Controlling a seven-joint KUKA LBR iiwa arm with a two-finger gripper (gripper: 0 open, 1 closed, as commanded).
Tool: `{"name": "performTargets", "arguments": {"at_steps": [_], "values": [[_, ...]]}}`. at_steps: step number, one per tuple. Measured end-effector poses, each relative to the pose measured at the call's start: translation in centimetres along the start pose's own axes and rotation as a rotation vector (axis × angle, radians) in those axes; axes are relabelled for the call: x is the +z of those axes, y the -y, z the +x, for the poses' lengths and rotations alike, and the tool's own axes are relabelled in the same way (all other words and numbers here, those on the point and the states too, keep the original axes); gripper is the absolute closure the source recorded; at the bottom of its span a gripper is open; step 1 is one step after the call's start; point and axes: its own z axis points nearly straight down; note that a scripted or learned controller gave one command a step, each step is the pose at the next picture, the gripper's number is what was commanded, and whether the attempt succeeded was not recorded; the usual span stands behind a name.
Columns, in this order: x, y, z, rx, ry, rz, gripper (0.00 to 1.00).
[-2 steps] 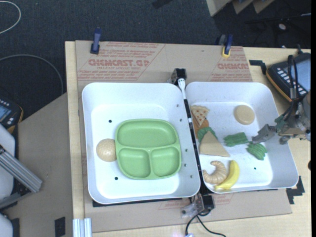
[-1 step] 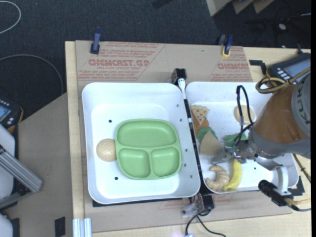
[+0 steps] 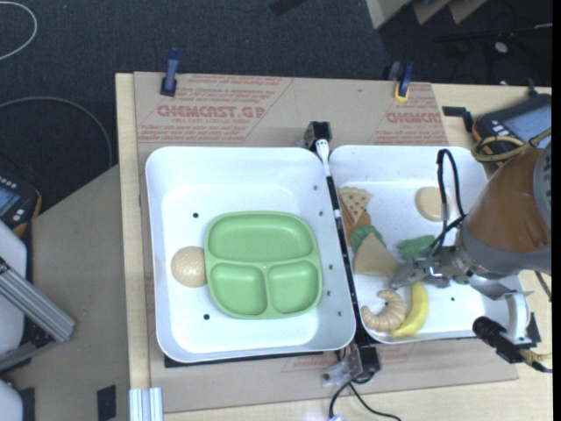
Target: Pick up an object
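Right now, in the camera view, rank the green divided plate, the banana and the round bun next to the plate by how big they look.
Largest to smallest:
1. Green divided plate
2. Banana
3. Round bun, which looks only a little smaller than the banana.

Green tray (image 3: 263,264) in left bin (image 3: 166,235); jaws (image 3: 412,274) low over banana (image 3: 415,312), right bin (image 3: 394,165).

Two clamps, blue (image 3: 170,74) and yellow (image 3: 402,82), grip the brown board's (image 3: 219,112) far edge.
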Motion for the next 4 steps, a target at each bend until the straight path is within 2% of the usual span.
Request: {"name": "performTargets", "arguments": {"at_steps": [1, 2, 3, 4], "values": [[-8.2, -0.1, -8.4, 0.006, 0.008, -0.009, 0.00], [-10.1, -0.2, 6.3, -0.017, -0.008, -0.001, 0.00], [-7.4, 0.1, -0.7, 0.003, -0.001, 0.004, 0.00], [-12.6, -0.1, -9.2, 0.005, 0.006, -0.006, 0.00]]}}
